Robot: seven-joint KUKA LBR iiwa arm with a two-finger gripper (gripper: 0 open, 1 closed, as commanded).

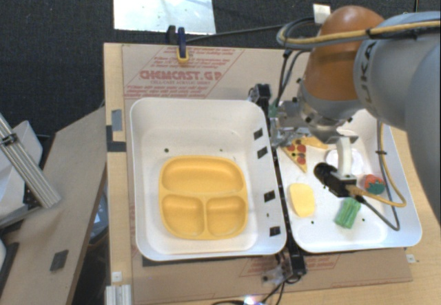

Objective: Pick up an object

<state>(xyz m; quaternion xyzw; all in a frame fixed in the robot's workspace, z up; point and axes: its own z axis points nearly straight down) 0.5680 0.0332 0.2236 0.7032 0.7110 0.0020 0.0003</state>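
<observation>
1. The left bin (200, 105) holds a yellow divided tray (203, 197), broad and flat. I judge it a poor target for a pinch.
2. The gripper (288, 124) sits low at the far left corner of the right bin (406, 228), beside a pizza slice (298, 152). I cannot tell whether it is spread or closed.
3. Nearer, a pale yellow oval (302, 200) lies apart from its neighbours. It looks the easiest pick, taken straight down.
4. Further right, a green block (348, 213) and a red-and-teal piece (373, 184) lie near each other, so a grasp there risks nudging both.
</observation>
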